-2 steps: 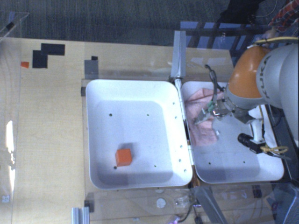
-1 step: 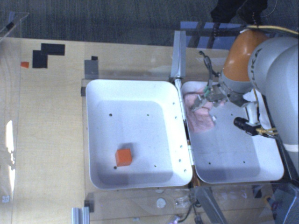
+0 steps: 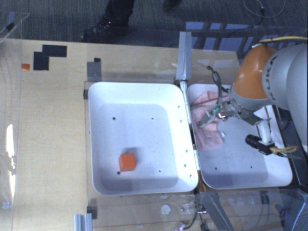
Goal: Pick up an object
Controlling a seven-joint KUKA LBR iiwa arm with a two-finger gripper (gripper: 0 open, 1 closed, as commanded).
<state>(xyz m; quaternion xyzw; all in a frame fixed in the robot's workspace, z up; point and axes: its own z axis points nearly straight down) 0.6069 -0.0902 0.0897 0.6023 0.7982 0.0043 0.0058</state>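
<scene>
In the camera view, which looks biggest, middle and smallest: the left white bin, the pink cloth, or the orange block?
Largest to smallest, as they look from above:
1. Left white bin
2. Pink cloth, partly hidden under the gripper, so it may be a bit bigger than it looks
3. Orange block

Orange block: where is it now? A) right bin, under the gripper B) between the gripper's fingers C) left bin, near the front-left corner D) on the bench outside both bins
C. The orange block lies on the floor of the left bin, toward its lower-left corner in the camera view, well apart from the gripper, which is over the pink cloth in the right bin.
</scene>
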